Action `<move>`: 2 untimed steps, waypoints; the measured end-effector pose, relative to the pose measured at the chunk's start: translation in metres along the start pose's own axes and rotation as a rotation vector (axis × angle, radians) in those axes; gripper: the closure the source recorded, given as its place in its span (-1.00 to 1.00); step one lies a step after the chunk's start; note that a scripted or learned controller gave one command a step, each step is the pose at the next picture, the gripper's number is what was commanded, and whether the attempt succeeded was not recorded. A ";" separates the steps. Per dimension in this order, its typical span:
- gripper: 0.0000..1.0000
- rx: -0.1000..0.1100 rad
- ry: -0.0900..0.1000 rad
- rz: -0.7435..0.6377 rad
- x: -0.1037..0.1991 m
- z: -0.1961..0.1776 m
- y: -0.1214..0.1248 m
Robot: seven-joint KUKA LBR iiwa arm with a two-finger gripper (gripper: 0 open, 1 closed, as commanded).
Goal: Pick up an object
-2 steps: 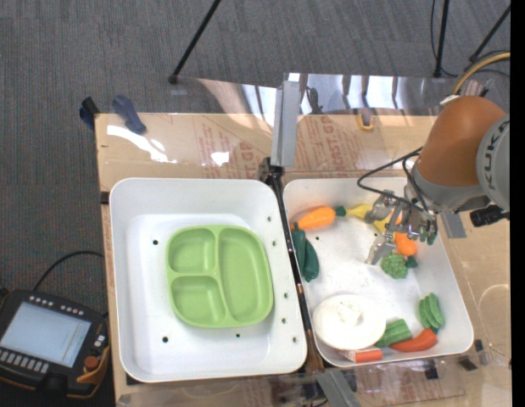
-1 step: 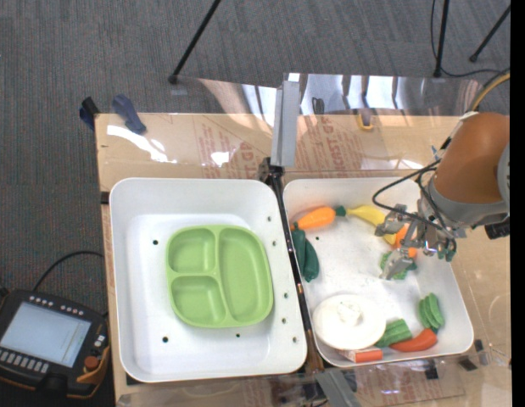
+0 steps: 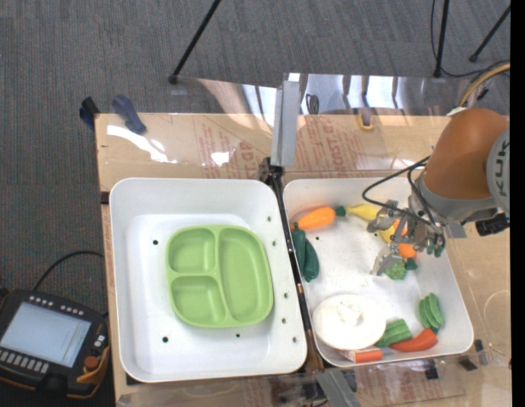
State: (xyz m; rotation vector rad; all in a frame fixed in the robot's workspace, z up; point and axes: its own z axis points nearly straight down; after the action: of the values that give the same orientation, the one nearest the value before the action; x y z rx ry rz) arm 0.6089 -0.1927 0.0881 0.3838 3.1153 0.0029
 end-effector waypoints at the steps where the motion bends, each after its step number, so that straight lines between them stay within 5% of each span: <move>1: 1.00 0.000 -0.004 -0.003 -0.001 -0.011 0.001; 2: 1.00 0.000 0.003 -0.184 0.069 0.001 0.000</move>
State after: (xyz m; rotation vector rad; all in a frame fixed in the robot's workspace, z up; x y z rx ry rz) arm 0.5415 -0.1757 0.0870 0.0967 3.1399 0.0025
